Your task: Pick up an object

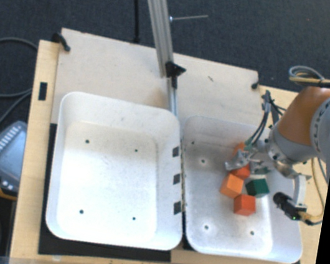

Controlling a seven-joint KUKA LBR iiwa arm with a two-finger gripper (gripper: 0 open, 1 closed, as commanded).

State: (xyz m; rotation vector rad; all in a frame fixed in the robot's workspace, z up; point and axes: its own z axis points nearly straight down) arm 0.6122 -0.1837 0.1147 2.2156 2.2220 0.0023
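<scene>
Gripper (249,165) sits low in my right bin (198,229); whether it grips anything I cannot tell. Orange blocks (232,185) and a green block (258,188) cluster just below it, touching.

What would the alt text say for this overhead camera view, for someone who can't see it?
A grey robot arm with an orange band reaches from the right over the right shallow white bin, its pincer low above a cluster of small orange blocks and one green block. The left white bin sits alongside.
</scene>
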